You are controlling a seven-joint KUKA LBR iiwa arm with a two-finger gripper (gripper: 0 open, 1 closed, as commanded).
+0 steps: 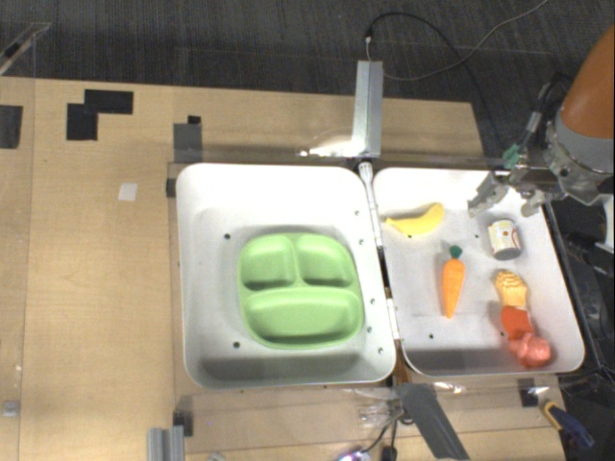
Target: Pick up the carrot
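**Carrot lying down and to the left of the pincer**

The carrot [453, 284] is seen lying flat on the floor of the right bin [415, 339], roughly at its middle, touching nothing. Its long axis is running almost straight up and down the picture, with the small green top pointing toward the far rim and the narrow orange tip toward the near rim. The pincer [505, 192] is being held over the bin's far right corner, so the carrot is found toward the lower left of it, well apart, with a small grey-and-white can [504, 238] standing between the two, slightly off the direct line. Two dark fingers appear to be spread, with nothing seen between them; this is being judged from a small and shadowed patch, so it is offered with some caution.

A reach down and to the left is judged to be called for, with the fingers set across the carrot's width, not along its length.

A banana [417, 221] is lying near the bin's far left, just beyond the carrot's green end. Along the right wall, a yellowish lumpy item [510, 286], a red block [516, 320] and a pink item [532, 351] are lined up; what exactly they are cannot be made out. The arm [588, 113] is being cut off by the picture's right side, and the fingertips are hard to separate from the bin's rim behind them.
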